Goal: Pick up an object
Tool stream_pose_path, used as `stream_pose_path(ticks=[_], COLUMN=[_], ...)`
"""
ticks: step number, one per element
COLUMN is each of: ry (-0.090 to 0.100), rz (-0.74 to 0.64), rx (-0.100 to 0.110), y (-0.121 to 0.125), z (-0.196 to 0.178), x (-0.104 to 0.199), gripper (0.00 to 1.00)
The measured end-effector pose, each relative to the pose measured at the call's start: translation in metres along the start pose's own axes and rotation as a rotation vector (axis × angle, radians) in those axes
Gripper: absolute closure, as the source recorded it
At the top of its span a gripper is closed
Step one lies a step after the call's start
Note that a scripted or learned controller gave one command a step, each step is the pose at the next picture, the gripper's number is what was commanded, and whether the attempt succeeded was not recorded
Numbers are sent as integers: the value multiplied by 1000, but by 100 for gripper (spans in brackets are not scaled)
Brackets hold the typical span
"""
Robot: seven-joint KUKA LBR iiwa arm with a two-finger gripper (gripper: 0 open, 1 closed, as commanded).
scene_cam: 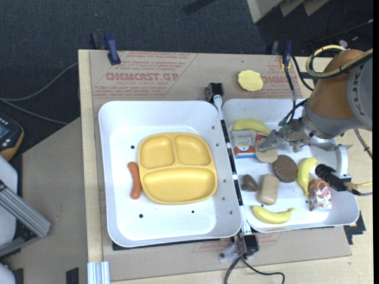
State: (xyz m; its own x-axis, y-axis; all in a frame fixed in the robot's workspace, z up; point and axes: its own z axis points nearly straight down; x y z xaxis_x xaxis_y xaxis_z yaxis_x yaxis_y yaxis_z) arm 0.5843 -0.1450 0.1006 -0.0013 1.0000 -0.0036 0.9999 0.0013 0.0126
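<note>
From my end the arm [340, 99] is reaching in over the right bin [349, 215], with the gripper [273, 144] low near the small carton [243, 145] and a tan flat piece [267, 156]. Whether its fingers are open or closed, I honestly can't tell (too dark and small).

That bin also has three bananas: one at the back [251, 125], one on the right [306, 173], one in front [272, 214], plus a brown round patty [286, 168].

The left bin [118, 218] has a yellow divided plate [177, 167] with a hot dog [134, 180] just beside it.
</note>
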Motion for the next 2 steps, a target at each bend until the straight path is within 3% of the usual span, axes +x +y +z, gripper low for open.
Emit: stream_pose_path(ticks=[1,2], ry=[9,1], rz=[2,2], rx=[12,8], y=[-42,-14], z=[13,16], x=[-20,-51], gripper=[0,0])
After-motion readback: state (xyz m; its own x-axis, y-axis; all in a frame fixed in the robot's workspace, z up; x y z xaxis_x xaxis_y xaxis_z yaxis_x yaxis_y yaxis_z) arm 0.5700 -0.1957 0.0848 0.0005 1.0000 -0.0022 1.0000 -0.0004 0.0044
